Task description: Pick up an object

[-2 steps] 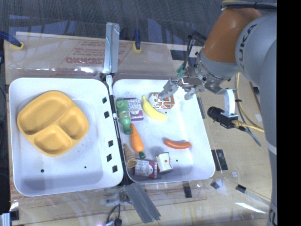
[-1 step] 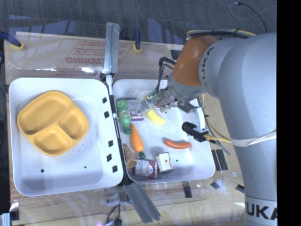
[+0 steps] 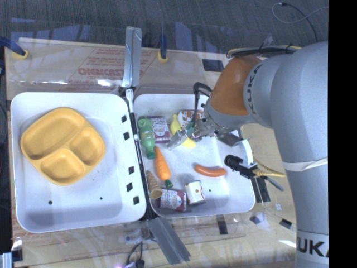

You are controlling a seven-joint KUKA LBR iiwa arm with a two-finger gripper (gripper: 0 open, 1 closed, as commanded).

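I see the grey arm filling the right side, its orange band bent over the right bin. The surface under both bins is covered in clear plastic sheeting. The left bin carries a yellow divided plate, set toward its far left.

The right bin holds the clutter. An orange carrot lies near its left wall, with a green bottle just above it and a small carton beside that. A sausage lies toward the middle right. Along the near edge sit a dark red pouch, a small white box touching it, and a waffle cone at the left.

The claw is down in the upper middle of this bin, right against a yellow banana-like piece. I cannot tell from this angle how far it is spread, or whether it has hold of anything.
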